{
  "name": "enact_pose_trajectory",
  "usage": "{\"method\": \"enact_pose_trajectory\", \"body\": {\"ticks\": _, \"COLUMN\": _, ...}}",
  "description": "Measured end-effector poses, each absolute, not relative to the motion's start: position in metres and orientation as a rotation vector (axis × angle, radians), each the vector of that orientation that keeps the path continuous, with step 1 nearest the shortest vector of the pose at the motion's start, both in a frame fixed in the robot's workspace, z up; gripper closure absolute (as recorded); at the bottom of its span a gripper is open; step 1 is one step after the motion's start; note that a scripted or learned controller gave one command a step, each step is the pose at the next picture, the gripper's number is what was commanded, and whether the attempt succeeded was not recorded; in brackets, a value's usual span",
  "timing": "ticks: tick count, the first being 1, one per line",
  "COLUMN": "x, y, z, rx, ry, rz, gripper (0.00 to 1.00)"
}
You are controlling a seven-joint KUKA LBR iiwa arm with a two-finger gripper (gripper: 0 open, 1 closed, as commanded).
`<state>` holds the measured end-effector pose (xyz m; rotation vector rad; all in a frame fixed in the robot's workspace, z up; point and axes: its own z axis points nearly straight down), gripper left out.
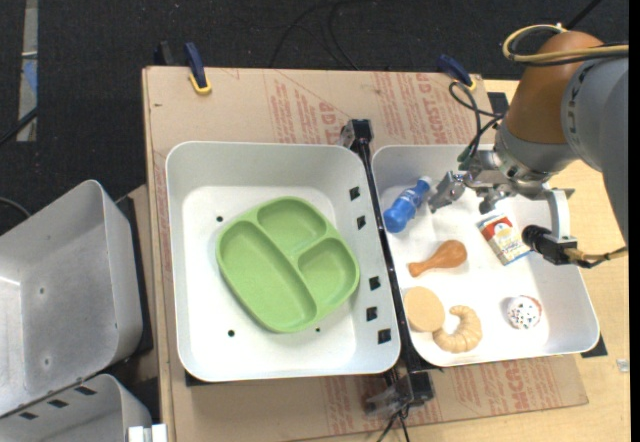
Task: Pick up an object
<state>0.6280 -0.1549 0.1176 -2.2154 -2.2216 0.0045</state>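
Note:
The right bin [575, 315] holds a blue bottle [405, 205] at its left wall, a toy chicken drumstick [440, 258] in the middle, a small red and white carton [502, 237] to the right, a round tan cookie [424, 309], a croissant [460, 329] and a white dotted ball [522, 312] near the front. My gripper [470, 185] hangs over the bin's back part, just right of the bottle and above the drumstick. Its fingers stand open with nothing between them.
The left bin [190, 260] carries a green divided plate [288, 263]. A black divider with clips [375, 260] runs between the bins. A grey tub [60, 300] sits off the bench to the left. Cables trail from the arm at the right [590, 255].

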Motion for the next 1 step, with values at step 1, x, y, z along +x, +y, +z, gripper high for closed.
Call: {"method": "enact_pose_trajectory", "body": {"ticks": 1, "x": 0.6276, "y": -0.1547, "z": 0.0908, "rx": -2.219, "ry": -2.221, "rz": 0.004, "gripper": 0.0}}
